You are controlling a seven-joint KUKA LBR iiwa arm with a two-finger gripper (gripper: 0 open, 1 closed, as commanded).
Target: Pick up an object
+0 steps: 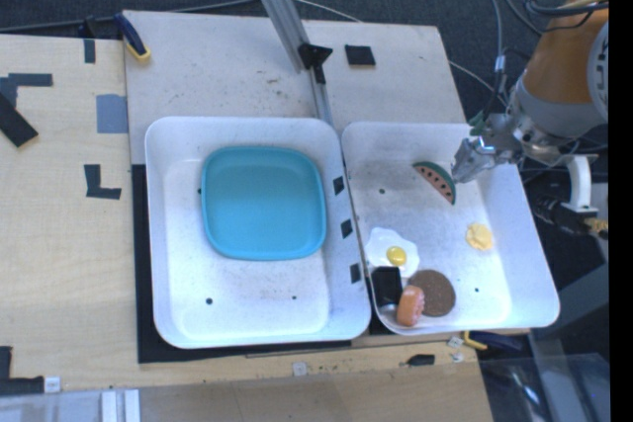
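Observation:
In the right bin [514, 242] lie a watermelon slice [435, 180], a small yellow piece [480, 236], a fried egg [395, 252], a brown round patty [433, 293], a black block [386, 286] and an orange-red piece [409, 307]. My gripper [469, 161] hangs over the bin's upper right part, just right of the watermelon slice and apart from it. Nothing shows between its fingers.
The left bin [178, 242] holds a blue square plate [264, 202]. A metal rail [282, 5] slants down to the wall between the two bins. Cables loop over the dark floor at the upper right. A yellow clamp [135, 42] sits at the board's top left.

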